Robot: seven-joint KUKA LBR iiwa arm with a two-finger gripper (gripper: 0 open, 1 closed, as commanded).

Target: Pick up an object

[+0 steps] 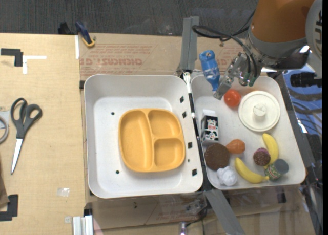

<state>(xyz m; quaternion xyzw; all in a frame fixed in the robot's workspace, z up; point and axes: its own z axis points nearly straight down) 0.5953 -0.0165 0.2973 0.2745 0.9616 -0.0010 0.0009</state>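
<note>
At the right bin's (287,101) near edge lie a white ball (227,177), a banana (248,171) and a brown disc (217,155). Farther back sit a white lid (260,110) and a red tomato (232,98). Above the tomato, near the far-left corner, hangs the gripper (237,78), fingers spread, grasping nothing.

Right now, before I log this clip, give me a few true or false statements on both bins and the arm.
1. The yellow divided tray lies in the left bin. True.
2. Two bananas lie in the right bin. True.
3. The scissors lie inside the left bin. False: they lie on the bench, left of it.
4. The gripper hangs over the tray. False: it is above the right bin's far end, near the red ball.
</note>
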